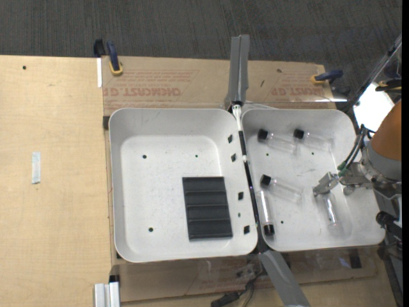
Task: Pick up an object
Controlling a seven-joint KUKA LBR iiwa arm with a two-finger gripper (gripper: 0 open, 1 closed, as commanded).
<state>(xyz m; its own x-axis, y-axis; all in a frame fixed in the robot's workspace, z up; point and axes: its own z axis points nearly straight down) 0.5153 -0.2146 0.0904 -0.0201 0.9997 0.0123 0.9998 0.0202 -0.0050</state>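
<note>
Clear plastic vial (330, 211) lay in the right bin (348, 235) near its right wall, long axis running up-down and slightly slanted, just below the gripper (324, 185). Gripper low over the bin floor, tip close above the vial's upper end; spread of the tool impossible to tell, nothing seen clamped. Black-capped vials (279, 139) lay farther left
</note>
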